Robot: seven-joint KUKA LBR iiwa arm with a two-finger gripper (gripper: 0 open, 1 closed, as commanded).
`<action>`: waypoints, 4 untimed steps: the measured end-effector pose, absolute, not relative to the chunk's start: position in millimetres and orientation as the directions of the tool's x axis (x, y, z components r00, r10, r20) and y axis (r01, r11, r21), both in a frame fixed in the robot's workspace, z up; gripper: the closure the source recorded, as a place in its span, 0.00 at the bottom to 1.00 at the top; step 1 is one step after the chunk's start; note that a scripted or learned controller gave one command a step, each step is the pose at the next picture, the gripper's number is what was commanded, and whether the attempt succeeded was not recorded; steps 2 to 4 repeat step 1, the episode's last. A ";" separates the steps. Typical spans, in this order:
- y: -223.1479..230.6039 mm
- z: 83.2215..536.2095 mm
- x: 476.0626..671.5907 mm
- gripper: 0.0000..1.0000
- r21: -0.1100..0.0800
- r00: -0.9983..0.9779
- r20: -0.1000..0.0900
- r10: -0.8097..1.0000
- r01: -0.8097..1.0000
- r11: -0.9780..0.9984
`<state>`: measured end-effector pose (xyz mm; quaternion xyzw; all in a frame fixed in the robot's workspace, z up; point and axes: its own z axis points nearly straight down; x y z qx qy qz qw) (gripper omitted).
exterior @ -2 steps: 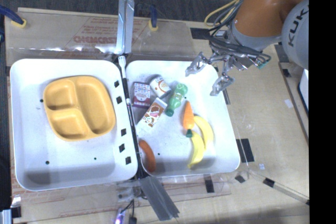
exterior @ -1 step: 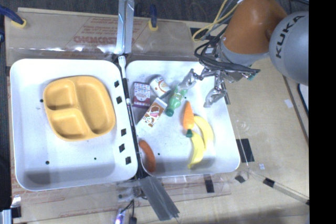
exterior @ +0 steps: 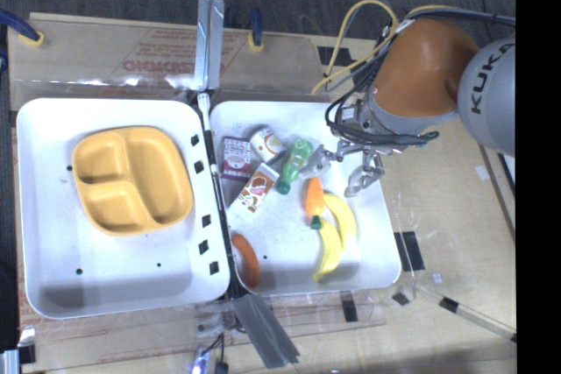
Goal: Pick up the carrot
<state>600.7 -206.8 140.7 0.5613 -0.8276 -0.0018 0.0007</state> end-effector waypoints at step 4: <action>-207.6 135.1 612.7 0.00 -0.008 -0.126 -0.001 -0.992 -0.992 0.126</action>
